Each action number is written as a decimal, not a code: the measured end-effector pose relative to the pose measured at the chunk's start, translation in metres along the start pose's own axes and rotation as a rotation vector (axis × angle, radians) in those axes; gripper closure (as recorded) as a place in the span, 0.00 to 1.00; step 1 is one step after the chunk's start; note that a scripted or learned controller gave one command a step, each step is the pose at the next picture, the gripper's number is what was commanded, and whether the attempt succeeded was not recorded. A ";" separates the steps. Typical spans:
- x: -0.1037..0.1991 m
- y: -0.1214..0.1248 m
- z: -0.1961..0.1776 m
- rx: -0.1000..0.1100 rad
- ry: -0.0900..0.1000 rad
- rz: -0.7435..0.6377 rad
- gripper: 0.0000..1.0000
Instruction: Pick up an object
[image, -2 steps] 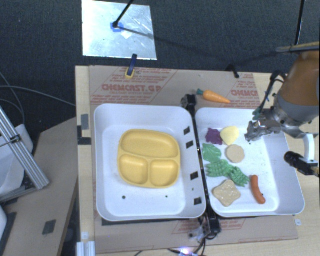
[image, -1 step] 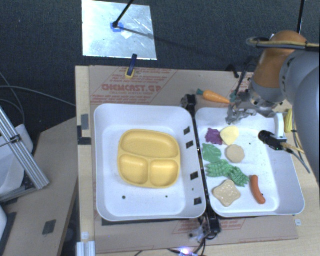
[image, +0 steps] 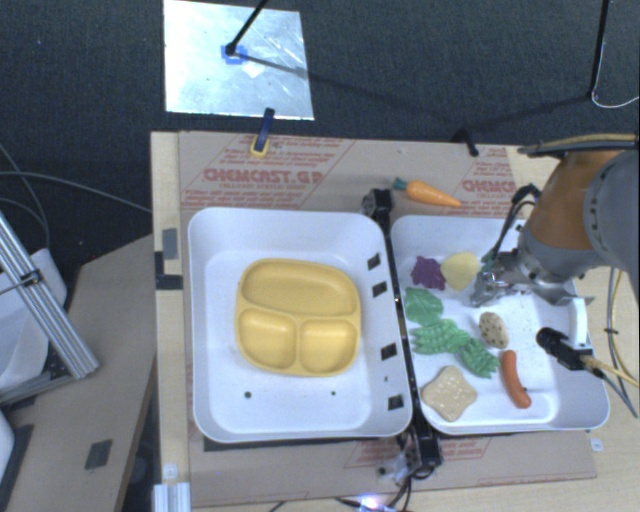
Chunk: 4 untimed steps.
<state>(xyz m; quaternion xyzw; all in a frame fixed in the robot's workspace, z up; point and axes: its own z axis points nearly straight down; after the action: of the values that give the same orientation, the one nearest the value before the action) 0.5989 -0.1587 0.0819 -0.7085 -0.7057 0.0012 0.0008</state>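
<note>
Camera view. The arm (image: 580, 215) reaches in from the right and hangs over the far part of the right bin (image: 575, 405). Its gripper (image: 490, 290) sits low, just right of the pale yellow round piece (image: 461, 269) and just far of the speckled potato-like piece (image: 491, 328). We cannot tell whether the jaws are spread or pressed together; the metal end is small and blurs into the white bin floor. Nothing shows between them, so we log no grasp.

Step in hand, by our reading: the approach or descent onto a target, nothing lifted yet. Candidate things all lie in the right bin: the yellow round piece and the purple piece (image: 428, 271) at the far left, green leafy pieces (image: 445, 335) in the middle, the potato-like piece, an orange-red sausage (image: 515, 379) and a slice of toast (image: 449, 392) at the near side. A toy carrot (image: 428, 193) lies on the bench beyond the bins, out of the working area.

Next move, as we judge it: centre the jaws over one piece, most likely the yellow one or the potato-like one, and close without nudging its neighbours.

The left bin (image: 215, 400) carries a yellow divided tray (image: 298, 315).

Hard to make out: which piece is the target, and whether the gripper touches the bin floor. The arm's upper part is cut off at the right.
</note>
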 end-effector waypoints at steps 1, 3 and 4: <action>-0.006 -0.066 -0.002 0.002 0.002 -0.002 1.00; 0.111 -0.111 -0.212 -0.017 0.002 -0.017 1.00; 0.162 -0.103 -0.204 -0.005 0.002 -0.013 1.00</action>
<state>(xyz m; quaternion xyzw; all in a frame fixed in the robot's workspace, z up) 0.4972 0.0035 0.2862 -0.7038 -0.7104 -0.0013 -0.0003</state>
